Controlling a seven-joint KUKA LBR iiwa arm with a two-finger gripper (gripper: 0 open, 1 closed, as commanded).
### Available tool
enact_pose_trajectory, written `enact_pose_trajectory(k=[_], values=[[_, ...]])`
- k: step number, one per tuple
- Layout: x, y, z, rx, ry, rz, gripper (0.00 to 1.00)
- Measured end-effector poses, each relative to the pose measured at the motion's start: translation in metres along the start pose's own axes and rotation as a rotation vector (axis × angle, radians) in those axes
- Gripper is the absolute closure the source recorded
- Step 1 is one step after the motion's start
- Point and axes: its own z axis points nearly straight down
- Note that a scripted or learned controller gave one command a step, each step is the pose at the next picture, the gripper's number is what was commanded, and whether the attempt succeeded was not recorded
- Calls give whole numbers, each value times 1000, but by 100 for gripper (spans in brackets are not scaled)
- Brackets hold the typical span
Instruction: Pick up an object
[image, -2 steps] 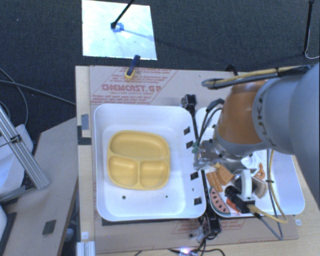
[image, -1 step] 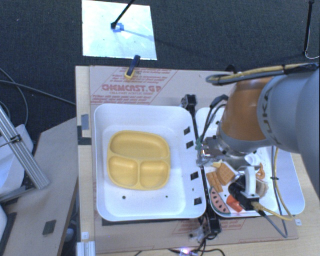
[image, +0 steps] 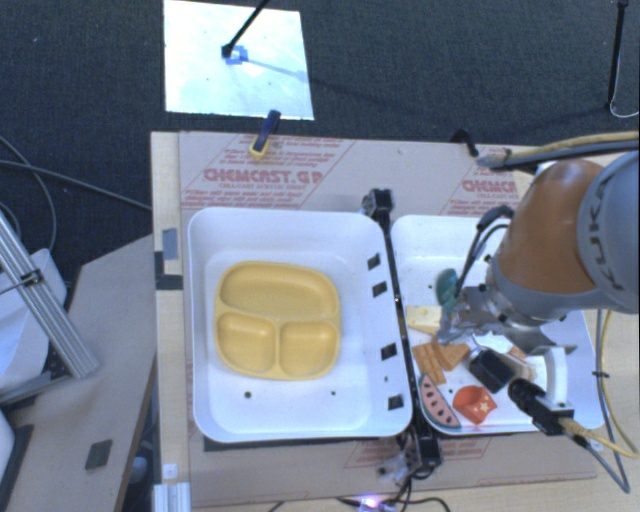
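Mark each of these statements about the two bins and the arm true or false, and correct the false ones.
1. A yellow divided tray lies in the left bin. True.
2. The tray holds a watermelon slice. False: the watermelon slice lies in the right bin, near its front edge.
3. The arm is over the right bin. True.
4. A red piece lies beside the watermelon slice. True.
5. The gripper hovers over the yellow tray. False: it is down among the toy food in the right bin.
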Motion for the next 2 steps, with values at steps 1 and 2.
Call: enact_pose_trajectory(k=[1, 2], values=[[3, 1, 0, -1, 0, -5, 0], [-23, 0, 18, 2, -1, -2, 0]])
